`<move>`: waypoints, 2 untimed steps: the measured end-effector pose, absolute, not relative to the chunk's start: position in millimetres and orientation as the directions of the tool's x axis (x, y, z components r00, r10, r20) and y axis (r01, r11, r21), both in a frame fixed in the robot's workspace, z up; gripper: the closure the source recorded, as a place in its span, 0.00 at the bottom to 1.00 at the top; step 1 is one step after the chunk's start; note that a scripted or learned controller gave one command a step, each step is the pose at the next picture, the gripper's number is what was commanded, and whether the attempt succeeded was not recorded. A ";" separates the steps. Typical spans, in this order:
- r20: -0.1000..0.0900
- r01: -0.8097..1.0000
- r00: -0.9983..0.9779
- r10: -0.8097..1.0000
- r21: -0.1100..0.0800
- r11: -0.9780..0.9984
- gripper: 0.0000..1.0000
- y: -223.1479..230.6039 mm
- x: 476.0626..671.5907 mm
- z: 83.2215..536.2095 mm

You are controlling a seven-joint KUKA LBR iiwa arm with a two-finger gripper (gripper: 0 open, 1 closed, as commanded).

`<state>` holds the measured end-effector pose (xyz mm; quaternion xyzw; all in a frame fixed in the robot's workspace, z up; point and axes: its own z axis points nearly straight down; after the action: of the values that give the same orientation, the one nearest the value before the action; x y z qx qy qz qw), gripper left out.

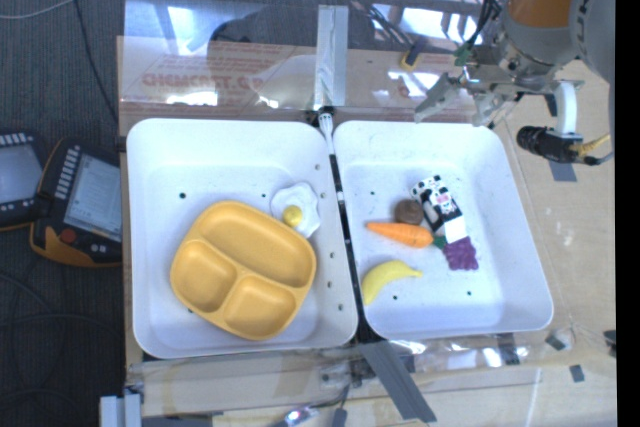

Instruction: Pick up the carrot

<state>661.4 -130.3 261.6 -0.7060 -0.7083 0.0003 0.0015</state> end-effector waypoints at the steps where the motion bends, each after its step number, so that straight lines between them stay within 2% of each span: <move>1: -0.002 1.000 -0.022 1.000 0.012 0.022 0.00 -134.0 585.7 128.0; 2: 0.001 0.982 0.190 0.982 -0.003 -0.190 0.00 -165.3 550.0 132.1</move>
<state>550.0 -165.3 132.1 -0.7713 -0.6365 0.0005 0.0017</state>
